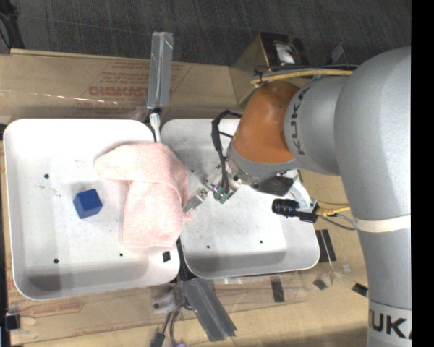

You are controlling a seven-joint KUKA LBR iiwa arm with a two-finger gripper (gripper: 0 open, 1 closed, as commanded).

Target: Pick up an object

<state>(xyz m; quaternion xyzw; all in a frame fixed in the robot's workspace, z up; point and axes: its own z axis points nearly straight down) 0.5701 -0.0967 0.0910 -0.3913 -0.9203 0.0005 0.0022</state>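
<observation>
The two bins, left (29,215) and right (275,255), look like smooth white plastic with a faint sheen. The pink towel (148,190) draped over the left bin's inner edge is soft, matt, fuzzy cloth. The small blue cube (88,202) seems matt, perhaps foam or plastic; the view is too coarse to tell. The arm (362,136) has a smooth grey satin shell, its orange band (264,125) slightly glossy. Beneath the bins lies brown matt cardboard (65,78).
</observation>
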